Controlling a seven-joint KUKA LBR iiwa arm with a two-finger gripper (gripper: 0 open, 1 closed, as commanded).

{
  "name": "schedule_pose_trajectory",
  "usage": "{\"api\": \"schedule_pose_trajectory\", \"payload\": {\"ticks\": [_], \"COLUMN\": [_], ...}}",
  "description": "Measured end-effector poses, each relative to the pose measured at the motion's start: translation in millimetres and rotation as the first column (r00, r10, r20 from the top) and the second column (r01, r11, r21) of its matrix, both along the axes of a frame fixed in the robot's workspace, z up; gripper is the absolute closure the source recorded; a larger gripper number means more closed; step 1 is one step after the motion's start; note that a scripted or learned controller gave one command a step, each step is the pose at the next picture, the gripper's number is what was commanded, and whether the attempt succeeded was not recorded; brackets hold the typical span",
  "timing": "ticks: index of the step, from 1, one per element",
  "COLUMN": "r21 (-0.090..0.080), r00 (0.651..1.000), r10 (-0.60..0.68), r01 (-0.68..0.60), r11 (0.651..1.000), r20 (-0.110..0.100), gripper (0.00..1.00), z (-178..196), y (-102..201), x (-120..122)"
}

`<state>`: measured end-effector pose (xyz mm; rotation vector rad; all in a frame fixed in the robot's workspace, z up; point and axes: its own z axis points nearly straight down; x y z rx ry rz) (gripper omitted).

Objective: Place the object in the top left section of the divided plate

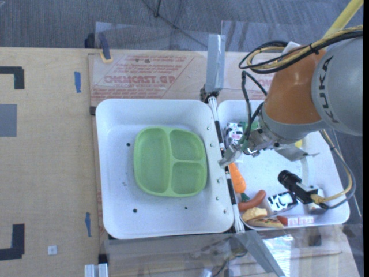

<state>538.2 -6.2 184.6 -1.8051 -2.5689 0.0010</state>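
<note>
Overhead view of two shallow white bins side by side. The left white bin [115,212] holds a light-green three-section divided plastic plate [170,161]. The grey arm with orange band [300,91] reaches from the right over the right white bin [337,206], its two-finger gripper [229,156] low at the wall between the bins, just above an orange carrot-shaped toy [237,178]; whether the jaws are released or clenched cannot be told. Nearby lie a red sausage-shaped toy [253,200] and a yellow food piece [255,214].

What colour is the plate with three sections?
Light green, seen best in the camera view: the divided plastic plate in the left bin.
</note>
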Motion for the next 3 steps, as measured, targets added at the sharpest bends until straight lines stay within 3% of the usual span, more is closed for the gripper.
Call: {"api": "schedule_pose_trajectory", "payload": {"ticks": [1, 2, 3], "r21": [-0.001, -0.001, -0.002], "r00": [1.000, 0.995, 0.974], "r10": [0.000, 0.103, 0.229], "r01": [0.000, -0.103, -0.229], "r11": [1.000, 0.995, 0.974], "r20": [0.003, 0.005, 0.006], "gripper": [1.00, 1.00, 1.00], "z": [10.1, 26.5, 20.1], "y": [0.0, 38.1, 61.6], "x": [1.0, -7.0, 6.4]}}
